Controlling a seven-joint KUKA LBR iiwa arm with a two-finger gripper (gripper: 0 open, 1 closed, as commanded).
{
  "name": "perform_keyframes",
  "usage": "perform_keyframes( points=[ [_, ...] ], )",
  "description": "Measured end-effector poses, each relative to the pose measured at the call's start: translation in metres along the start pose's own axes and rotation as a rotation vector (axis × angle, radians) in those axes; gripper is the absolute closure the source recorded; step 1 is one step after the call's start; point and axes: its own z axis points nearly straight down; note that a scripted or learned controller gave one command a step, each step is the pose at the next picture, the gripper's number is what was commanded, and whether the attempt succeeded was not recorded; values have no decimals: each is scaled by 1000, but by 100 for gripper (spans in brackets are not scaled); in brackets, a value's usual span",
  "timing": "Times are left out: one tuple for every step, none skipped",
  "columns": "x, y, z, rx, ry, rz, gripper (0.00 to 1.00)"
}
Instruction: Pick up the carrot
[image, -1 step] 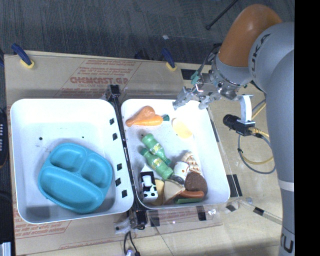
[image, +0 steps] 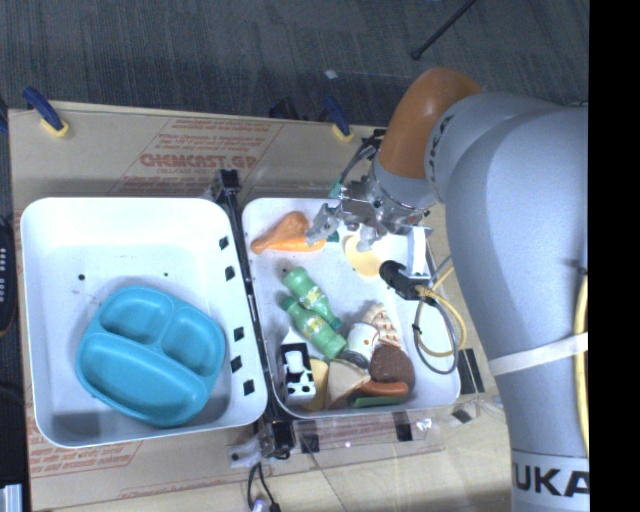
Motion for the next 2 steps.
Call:
perform_keyframes(
  points=[
    [42, -2, 36, -9, -1, 154, 0],
    [43, -3, 25, -3, 1, 147, 100]
  ],
)
